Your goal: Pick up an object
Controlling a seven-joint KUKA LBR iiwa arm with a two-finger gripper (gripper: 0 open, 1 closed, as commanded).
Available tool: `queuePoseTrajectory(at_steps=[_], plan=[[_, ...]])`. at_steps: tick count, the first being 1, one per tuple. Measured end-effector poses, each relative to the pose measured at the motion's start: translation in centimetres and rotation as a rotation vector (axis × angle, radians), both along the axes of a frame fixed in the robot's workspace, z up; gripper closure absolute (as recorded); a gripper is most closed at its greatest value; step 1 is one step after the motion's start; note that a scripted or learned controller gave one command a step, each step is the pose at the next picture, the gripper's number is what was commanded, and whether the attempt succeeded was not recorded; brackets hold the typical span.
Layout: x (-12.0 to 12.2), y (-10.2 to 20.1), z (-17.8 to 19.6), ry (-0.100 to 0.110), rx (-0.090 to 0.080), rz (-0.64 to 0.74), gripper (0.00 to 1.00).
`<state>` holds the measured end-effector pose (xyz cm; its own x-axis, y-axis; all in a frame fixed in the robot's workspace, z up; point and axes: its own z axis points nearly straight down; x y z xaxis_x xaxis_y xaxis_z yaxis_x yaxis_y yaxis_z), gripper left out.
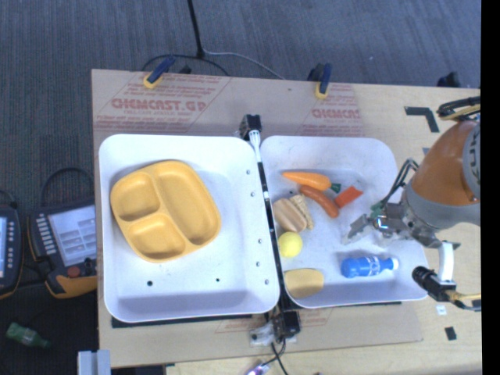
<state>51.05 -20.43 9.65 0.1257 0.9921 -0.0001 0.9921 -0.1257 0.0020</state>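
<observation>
Left white bin (117, 287) holding a yellow divided tray (163, 209), right white bin (375, 151) holding two carrots (316, 190), a bread piece (293, 212), a lemon (290, 244), a yellowish block (304, 280) and a blue bottle (368, 266) lying lengthwise left-right near the front wall, gripper (366, 223) above the bottle, fingers spread, holding nothing.
</observation>
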Motion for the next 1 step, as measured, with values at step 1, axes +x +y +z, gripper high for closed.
queuePoseTrajectory(at_steps=[1], plan=[[7.37,3.51,0.12,0.002,0.000,0.088,0.00]])
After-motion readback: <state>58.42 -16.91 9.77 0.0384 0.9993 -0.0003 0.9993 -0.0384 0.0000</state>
